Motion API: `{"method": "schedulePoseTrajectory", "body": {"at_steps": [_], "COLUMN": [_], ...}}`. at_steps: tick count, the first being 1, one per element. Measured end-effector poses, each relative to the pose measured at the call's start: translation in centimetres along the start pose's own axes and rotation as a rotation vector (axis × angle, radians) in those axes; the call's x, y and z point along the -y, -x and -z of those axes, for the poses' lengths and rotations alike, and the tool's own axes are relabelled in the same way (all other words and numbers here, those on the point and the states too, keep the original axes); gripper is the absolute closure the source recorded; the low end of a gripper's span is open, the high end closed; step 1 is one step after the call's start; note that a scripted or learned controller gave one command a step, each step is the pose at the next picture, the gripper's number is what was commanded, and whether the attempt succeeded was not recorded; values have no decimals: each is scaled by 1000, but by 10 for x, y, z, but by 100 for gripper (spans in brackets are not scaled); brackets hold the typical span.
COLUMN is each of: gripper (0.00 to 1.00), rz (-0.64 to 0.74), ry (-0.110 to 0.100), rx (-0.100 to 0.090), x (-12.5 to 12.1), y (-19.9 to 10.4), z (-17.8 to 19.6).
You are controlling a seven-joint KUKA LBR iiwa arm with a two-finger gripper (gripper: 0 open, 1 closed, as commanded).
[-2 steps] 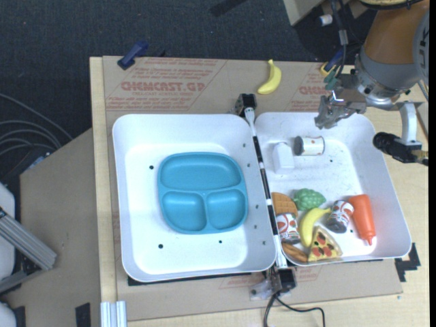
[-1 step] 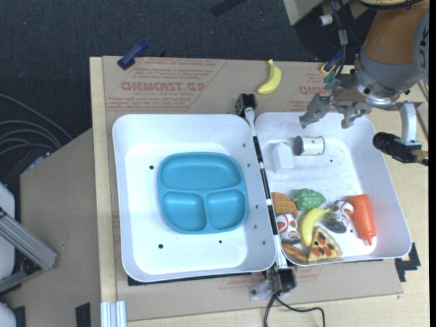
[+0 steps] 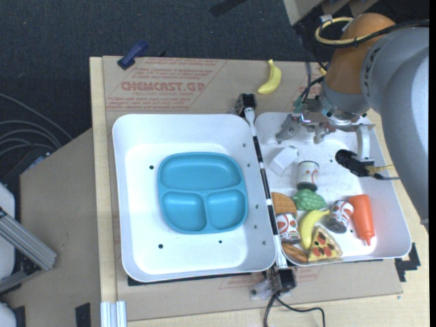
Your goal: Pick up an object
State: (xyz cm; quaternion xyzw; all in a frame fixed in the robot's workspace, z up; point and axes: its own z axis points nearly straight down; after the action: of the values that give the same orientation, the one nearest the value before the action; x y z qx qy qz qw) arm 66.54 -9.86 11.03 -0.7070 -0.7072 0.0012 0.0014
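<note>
Two white bins sit side by side on the table (image 3: 184, 87). Toy food clusters at the right bin's (image 3: 392, 240) lower edge; higher, a small can (image 3: 308, 175) stands just below the fingers (image 3: 304, 126), which hang spread above the bin, pinching nothing.

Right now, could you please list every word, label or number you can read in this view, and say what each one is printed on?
"CHEMCAST G P", large red letters, last characters unsure, on the brown board behind the left bin.
Smaller red lines above and below it: too small to read.
Label on the upright can in the right bin: too blurred to read.
Print on the red-and-white can: unreadable.
</note>
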Motion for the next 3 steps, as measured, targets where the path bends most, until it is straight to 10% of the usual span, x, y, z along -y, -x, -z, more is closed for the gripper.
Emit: {"method": "schedulePoseTrajectory", "body": {"at_steps": [1, 2, 3], "gripper": [0, 100, 100], "rz": [-2, -2, 1], "ry": [1, 3, 5], "rx": [-1, -1, 0], "x": [121, 120, 93], "y": [-1, -1, -31], "z": [-27, -16, 132]}}
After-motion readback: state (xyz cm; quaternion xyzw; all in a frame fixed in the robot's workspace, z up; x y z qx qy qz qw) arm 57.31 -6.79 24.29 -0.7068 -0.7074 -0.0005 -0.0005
